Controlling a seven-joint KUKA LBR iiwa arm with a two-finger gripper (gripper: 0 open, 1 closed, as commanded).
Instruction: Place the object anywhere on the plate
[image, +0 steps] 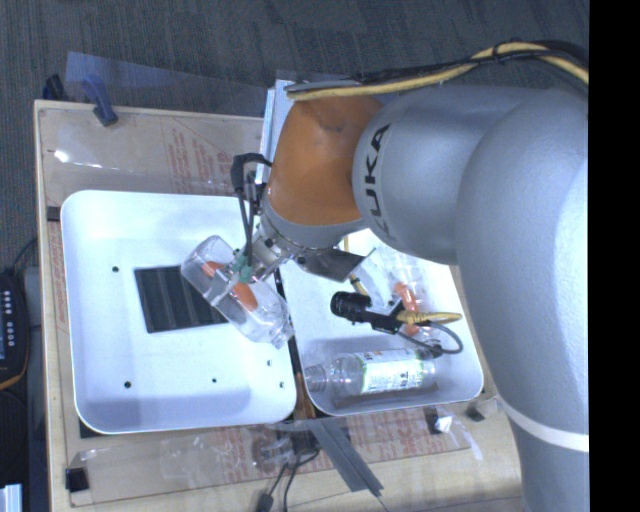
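The gripper (248, 268) meets the clear packet (240, 297) at the dark plate's (165, 300) right edge; whether it grasps cannot be told; a loose hold could drop the packet short, onto the left bin (150, 395).

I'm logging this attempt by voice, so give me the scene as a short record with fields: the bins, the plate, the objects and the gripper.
left bin: holds the dark ribbed plate
clear container: tilted, orange bits inside, overlapping the plate's right edge and reaching toward the seam between the bins
gripper: directly over the clear container; hold cannot be told
right bin: clear bottle on its side along the near wall; clear wrapper with orange bits
task state: container at the plate's edge; resting or lifted cannot be told
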